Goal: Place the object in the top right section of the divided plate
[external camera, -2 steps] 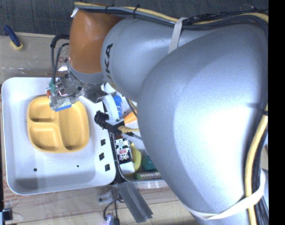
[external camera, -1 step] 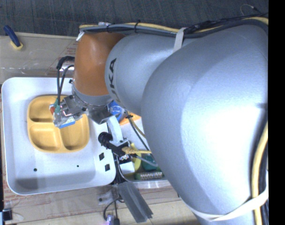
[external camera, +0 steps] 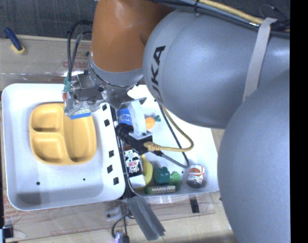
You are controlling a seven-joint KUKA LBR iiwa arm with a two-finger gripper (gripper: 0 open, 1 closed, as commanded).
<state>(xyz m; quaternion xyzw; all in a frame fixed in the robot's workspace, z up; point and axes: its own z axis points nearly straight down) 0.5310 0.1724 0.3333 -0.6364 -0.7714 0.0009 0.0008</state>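
Here's the pincer (external camera: 78, 107), hanging right over the yellow divided plate (external camera: 63, 133) in the left bin (external camera: 22, 186), at the plate's one o'clock corner. Something blue (external camera: 82, 115) shows at its tip, just above the plate's right-hand section, and from this angle I cannot tell whether it is clamped, already let go, or simply part of the tool. The plate's three sections look bare, so by my reading the placing is not finished. Over in the right bin (external camera: 207, 151), at five o'clock from the plate, sit a small can (external camera: 195, 175), a banana (external camera: 148, 170), a green toy (external camera: 163, 175) and a blue-topped bottle (external camera: 125, 117).
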